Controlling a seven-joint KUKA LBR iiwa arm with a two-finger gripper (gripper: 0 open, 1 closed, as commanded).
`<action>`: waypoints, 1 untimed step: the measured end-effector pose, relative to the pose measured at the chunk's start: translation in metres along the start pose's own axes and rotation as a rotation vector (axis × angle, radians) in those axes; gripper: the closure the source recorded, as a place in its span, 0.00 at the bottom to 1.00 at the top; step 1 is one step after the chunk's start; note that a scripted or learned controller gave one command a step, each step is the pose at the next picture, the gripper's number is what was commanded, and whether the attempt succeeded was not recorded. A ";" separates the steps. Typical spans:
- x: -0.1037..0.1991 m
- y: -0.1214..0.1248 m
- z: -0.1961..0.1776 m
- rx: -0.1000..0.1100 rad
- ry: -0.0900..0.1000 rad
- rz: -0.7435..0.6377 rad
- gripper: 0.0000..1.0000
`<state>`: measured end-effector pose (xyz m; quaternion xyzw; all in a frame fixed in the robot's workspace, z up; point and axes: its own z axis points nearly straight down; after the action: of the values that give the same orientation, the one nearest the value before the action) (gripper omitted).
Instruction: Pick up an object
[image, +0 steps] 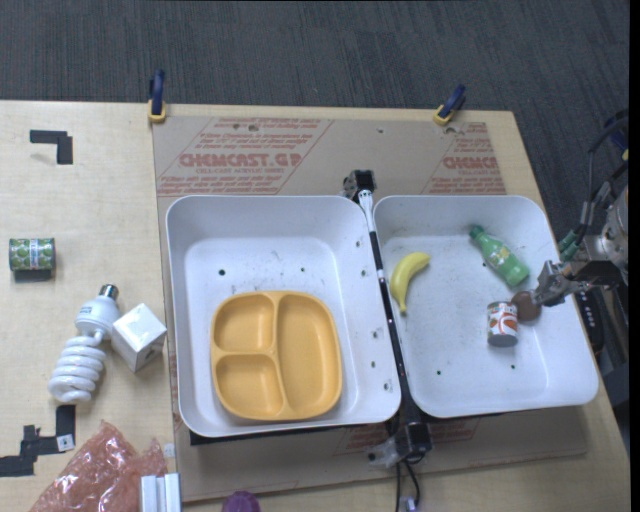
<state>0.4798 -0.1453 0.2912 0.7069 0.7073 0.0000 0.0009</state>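
The right bin (560, 385) holds a yellow banana (407, 277) near its left wall and a green bottle (499, 256) lying at the back. A small red-and-white can (502, 324) stands toward the right wall. A small brown round object (527, 306) touches the can's upper right side. My gripper (549, 284) reaches in over the bin's right rim, low and just up-right of the brown object, at or nearly touching it. The view does not show whether anything is held.
The left bin (190, 300) holds a yellow divided plate (276, 354). A divider bar (378, 265) runs between the bins. On the bench to the left lie a spiral light bulb (82, 350), a white cube (138, 335), a green can (31, 255) and a red mesh bag (90, 470).
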 end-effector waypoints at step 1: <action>0.012 0.012 0.158 0.002 0.001 0.002 0.00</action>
<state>0.4919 -0.1333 0.1330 0.7078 0.7065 -0.0001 -0.0002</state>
